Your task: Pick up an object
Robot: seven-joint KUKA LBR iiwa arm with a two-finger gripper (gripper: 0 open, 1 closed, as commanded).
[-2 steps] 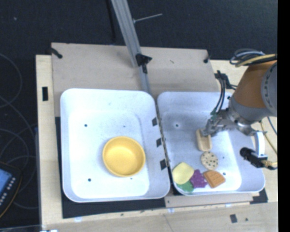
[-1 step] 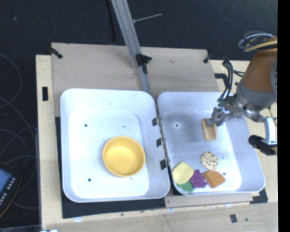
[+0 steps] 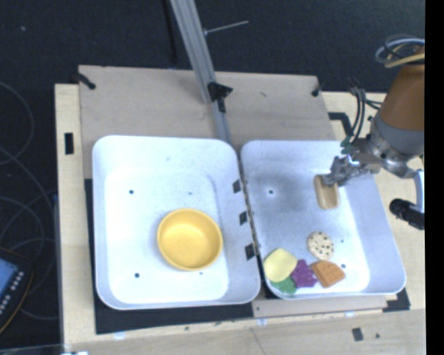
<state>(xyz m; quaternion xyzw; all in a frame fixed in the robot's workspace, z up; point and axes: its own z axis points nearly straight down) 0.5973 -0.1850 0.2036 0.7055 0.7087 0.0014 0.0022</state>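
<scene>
Item: tan block [image 3: 326,194], right bin [image 3: 281,161], upper area, directly under gripper [image 3: 338,174]. Grip state: cannot be told. Firm hold to be confirmed before vertical lift; toy food cluster [image 3: 303,271] untouched.

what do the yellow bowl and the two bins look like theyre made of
Yellow bowl: likely moulded plastic, with a smooth, evenly coloured surface and soft sheen inside. Left bin and right bin: probably thin formed plastic, matte white with rounded corners; the right one's floor looks scuffed grey. None of this is certain from above.
</scene>
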